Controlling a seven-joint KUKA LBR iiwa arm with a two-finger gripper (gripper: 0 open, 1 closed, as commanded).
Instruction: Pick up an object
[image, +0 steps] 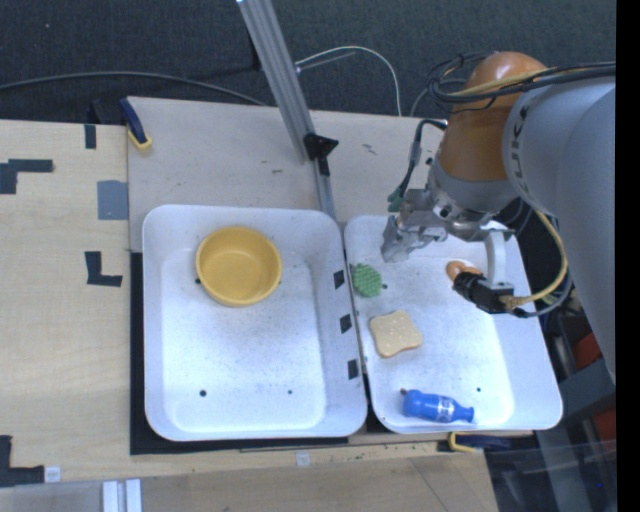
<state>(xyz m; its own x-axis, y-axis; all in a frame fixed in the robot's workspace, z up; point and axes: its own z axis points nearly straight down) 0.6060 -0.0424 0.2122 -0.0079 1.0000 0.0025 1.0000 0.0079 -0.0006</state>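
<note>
Camera view, gripper (393, 248) above right bin (520, 400), grip state unclear, blue bottle (436, 407) lying crosswise, cap right.

Bench (60, 300) bears left bin (170, 400), right bin (530, 385).

— What blocks you in the right bin (530, 390)?
— My gripper (396, 246) hangs at its far left corner; a green object (367, 280) lies just beside, bread (395, 333) mid-bin, a blue bottle (435, 406) along the near edge.
— And the left bin (250, 400)?
— A yellow bowl (238, 264) fills the far part; the near half is open floor.
</note>
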